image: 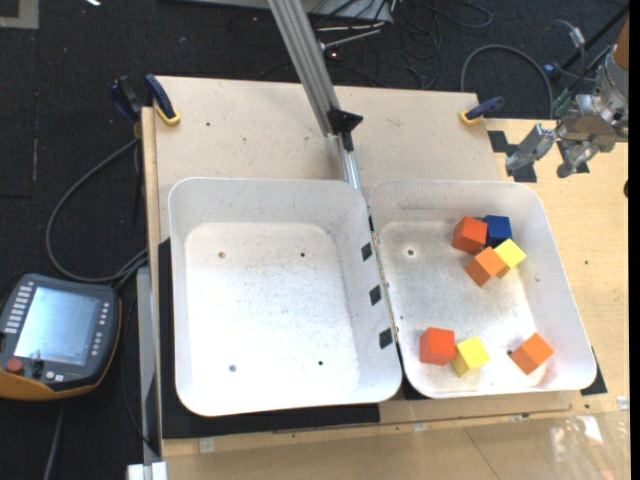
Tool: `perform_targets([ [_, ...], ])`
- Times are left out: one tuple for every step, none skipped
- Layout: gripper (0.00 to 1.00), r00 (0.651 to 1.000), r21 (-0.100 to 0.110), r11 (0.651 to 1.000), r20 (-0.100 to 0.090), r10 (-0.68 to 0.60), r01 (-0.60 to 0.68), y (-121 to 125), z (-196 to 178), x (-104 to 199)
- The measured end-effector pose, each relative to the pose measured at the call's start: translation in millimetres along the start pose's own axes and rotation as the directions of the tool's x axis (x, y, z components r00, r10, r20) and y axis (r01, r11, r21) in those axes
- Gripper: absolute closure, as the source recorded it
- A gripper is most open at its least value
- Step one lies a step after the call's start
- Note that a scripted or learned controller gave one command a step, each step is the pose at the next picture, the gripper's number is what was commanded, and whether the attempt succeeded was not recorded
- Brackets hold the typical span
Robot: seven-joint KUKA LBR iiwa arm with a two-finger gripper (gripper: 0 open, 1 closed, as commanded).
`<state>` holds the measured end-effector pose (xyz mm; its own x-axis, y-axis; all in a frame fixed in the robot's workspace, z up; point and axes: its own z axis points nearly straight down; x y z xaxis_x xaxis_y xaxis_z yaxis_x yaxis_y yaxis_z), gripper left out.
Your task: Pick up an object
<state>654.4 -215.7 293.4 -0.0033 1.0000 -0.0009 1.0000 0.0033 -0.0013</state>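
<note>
The right bin [420,278] holds several small cubes. Near its far right corner an orange-red cube [469,234] and a blue cube [497,228] sit close together, with an orange cube [486,265] and a yellow cube [510,254] just in front of them. Along the near edge lie a red cube [436,345], a yellow cube [470,355] and an orange cube [533,352]. My gripper [547,156] hangs above the bench beyond the right bin's far right corner, open, with nothing between its fingers.
The left bin [200,268] lies beside the right one. A slanted metal pole [300,48] comes down to the bins' shared far edge. Clamps [160,98] [480,110] grip the bench's back corners. A teach pendant [55,333] lies on the floor at left.
</note>
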Motion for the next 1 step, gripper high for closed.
perform_targets([
  [0.0,1.0,0.007,1.0,-0.003,0.004,-0.004,-6.1,113.0,-5.9],
])
